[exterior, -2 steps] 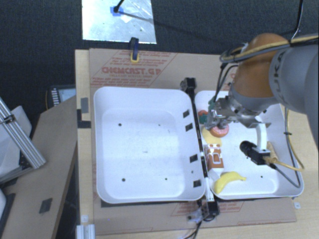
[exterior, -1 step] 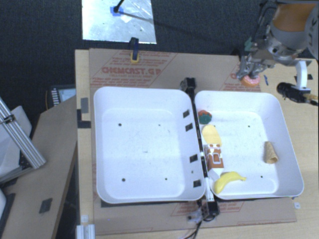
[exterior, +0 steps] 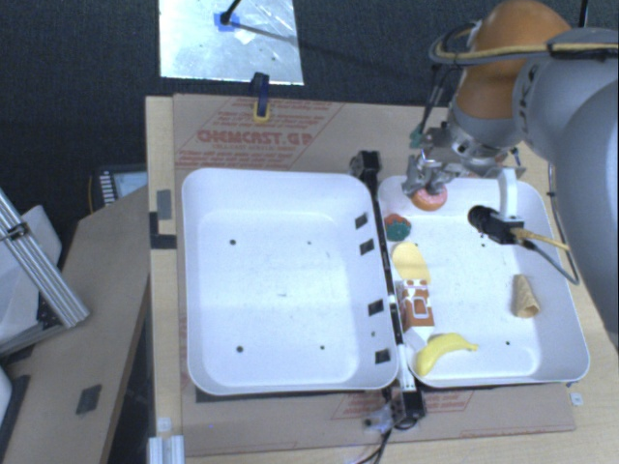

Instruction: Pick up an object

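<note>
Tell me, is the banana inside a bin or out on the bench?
Inside. The banana lies on the white floor of the bin on the view's right, within its rim.

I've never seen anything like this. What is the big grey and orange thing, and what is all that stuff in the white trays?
The big grey shape with the orange band is a robot arm, reaching in from the right. The picture comes from one camera fixed above the bench, looking down at a slant. At the arm's tip is its gripper, the part meant to pick things up.

Two shallow white bins sit side by side, the left bin and the right bin. The right bin holds small things: a yellow banana, an orange-and-white box, a pale yellow piece, a teal piece, a tan cone and an orange round thing.

The gripper is right at that orange round thing. I cannot tell whether it is holding it.
</note>
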{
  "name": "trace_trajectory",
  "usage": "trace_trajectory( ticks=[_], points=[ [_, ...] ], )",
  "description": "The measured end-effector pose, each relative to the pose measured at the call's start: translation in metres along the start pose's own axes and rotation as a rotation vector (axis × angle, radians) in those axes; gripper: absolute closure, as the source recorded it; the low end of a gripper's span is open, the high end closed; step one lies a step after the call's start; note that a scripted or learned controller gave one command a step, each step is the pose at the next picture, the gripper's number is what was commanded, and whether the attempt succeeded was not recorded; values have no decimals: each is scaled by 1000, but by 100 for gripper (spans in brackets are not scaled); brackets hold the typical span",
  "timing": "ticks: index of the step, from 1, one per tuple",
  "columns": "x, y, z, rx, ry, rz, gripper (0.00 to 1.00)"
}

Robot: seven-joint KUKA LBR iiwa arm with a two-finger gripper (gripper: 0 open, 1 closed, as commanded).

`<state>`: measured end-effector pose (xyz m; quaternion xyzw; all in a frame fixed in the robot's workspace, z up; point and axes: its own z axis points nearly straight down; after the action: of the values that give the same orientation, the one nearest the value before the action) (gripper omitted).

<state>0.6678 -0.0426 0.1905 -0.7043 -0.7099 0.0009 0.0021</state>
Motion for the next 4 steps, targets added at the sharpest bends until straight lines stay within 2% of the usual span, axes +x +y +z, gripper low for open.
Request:
trace_trajectory(
  ticks=[1,2,3,4],
  points=[
    [52,-15,7,-3,0,-1,100],
    [148,-51,7,-2,3,-6,100],
    [160,-20,94,-11,0,5,100],
    [136,-55,-102,-22,1,8,100]
  ],
)
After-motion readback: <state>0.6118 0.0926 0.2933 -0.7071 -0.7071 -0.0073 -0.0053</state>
